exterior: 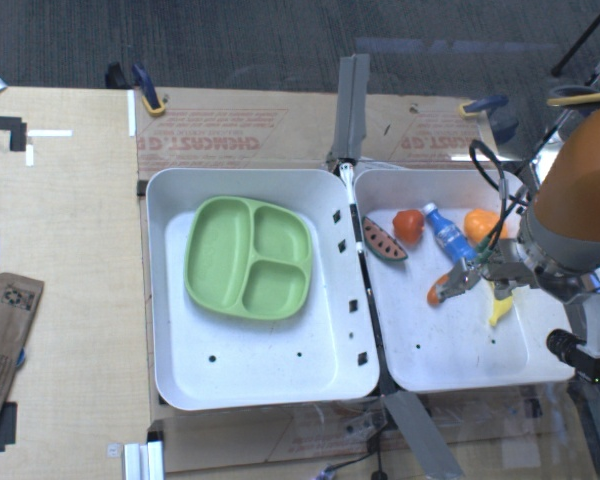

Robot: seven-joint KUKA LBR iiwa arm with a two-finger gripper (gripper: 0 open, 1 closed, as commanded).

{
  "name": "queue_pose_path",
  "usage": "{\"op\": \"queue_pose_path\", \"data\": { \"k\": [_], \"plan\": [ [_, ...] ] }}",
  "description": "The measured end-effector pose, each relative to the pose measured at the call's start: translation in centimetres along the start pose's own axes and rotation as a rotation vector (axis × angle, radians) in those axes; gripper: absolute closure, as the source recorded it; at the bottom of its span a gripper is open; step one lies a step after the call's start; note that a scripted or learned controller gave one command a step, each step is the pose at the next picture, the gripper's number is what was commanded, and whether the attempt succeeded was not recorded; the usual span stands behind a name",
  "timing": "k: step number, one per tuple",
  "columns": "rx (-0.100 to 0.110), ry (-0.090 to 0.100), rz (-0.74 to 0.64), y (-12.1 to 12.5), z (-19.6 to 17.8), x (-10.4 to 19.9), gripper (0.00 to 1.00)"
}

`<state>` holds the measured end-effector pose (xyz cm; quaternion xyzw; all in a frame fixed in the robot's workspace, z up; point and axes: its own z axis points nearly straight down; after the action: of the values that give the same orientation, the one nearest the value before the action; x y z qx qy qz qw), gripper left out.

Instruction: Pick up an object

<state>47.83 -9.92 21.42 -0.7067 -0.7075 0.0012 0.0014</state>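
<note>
The arm is reaching in from the right over the right bin, its orange band sitting high above the bin's far corner. The gripper is hanging low near the middle of that bin, pointing left, with its metal tip just beside a small orange-red piece lying on the bin floor. I cannot tell from here how the jaws are standing, and nothing is showing between them.

A blue bottle is lying tilted just behind the gripper, its white cap pointing toward the back wall. A red tomato is sitting to the left of the bottle, and a watermelon slice is resting beside it, close to the bin's left wall. An orange fruit is lying to the right of the bottle, partly behind the cable. A yellow piece is peeking out below the wrist.

In the left bin, a green divided plate is lying flat, toward the back.
</note>
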Motion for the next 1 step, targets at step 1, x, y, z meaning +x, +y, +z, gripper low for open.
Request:
{"op": "queue_pose_path", "data": {
  "k": [1],
  "plan": [
    [-0.003,0.000,0.103,6.51,12.25,-1.36,0.00]
  ]
}}
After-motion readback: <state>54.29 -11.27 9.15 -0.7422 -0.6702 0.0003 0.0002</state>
